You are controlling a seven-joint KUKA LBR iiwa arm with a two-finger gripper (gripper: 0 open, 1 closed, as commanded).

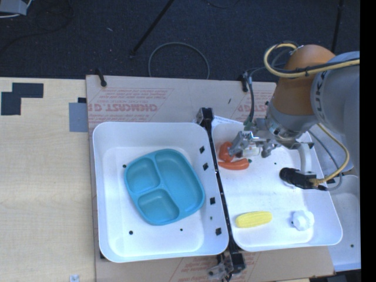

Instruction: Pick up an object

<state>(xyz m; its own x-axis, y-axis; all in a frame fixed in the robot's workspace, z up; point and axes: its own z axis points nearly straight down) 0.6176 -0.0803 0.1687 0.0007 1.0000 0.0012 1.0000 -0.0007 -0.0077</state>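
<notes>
stage: we judge this as the approach or grasp attempt, with no lift showing yet
gripper: the gripper [249, 147] is low over the upper left part of the right bin [276, 198], at the end of the arm [317, 93], which comes in from the right
grip state: we cannot tell from this slant whether it is spread or closed; the metal parts blur together
likely target: an orange-red thing [233, 161], curved and flattish, lies on the right bin's floor close to the divider between the bins
relation: the gripper is just beside and partly over the orange-red thing's upper right edge; we cannot tell if they touch
held?: we see nothing clamped, and the orange-red thing looks to rest on the bin floor, so we count it as not picked
other candidates: a yellow corn cob [254, 219] lies near the right bin's front edge, a white crumpled lump [302, 220] is near it to the right, and both are well apart from the gripper
left bin: the left bin [111, 228] holds a blue divided plate [163, 185], lying flat and far from the gripper
counter: the counter [41, 187] to the left of the bins bears pale wood, with nothing of the task on it
done: reach into the right bin, lined up near one thing
left: a secure hold on it, then raising it clear of the bin floor
risk: we judge the flat, low shape may slip out sideways when the grip closes
</notes>
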